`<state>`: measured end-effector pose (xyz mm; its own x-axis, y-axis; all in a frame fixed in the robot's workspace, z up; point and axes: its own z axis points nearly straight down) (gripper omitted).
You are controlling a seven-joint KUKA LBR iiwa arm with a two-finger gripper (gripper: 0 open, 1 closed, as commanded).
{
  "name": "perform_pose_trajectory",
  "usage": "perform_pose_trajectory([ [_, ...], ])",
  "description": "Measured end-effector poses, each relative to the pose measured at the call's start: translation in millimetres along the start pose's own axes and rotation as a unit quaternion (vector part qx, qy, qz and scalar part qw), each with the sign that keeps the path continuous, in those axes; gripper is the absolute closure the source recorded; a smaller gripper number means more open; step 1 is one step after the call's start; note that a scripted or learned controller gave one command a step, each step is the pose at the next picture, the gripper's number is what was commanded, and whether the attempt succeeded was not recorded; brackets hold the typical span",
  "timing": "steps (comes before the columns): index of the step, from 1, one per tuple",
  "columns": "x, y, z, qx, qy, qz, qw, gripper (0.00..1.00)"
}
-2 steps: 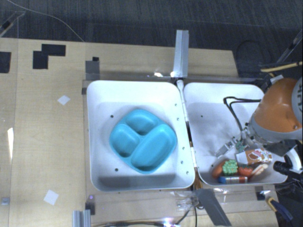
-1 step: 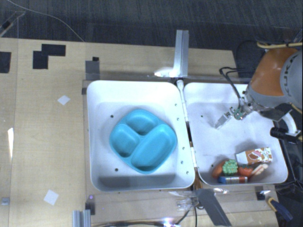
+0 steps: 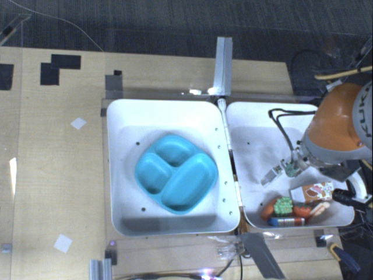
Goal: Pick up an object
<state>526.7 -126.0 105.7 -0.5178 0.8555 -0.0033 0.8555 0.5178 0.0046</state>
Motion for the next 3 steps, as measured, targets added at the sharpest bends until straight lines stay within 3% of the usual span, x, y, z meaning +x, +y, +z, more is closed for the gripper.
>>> perform_pose_trajectory([
  [1, -60.5, 72.7, 18.4, -0.002, -0.002, -0.058, 0.9983, 0.00],
  [2, -32.6, 7.9, 16.7, -0.002, -0.002, -0.052, 0.9986, 0.00],
  [3, 25.3, -26.6, 15.2, -0.003, -0.003, -0.031, 0.9995, 0.00],
])
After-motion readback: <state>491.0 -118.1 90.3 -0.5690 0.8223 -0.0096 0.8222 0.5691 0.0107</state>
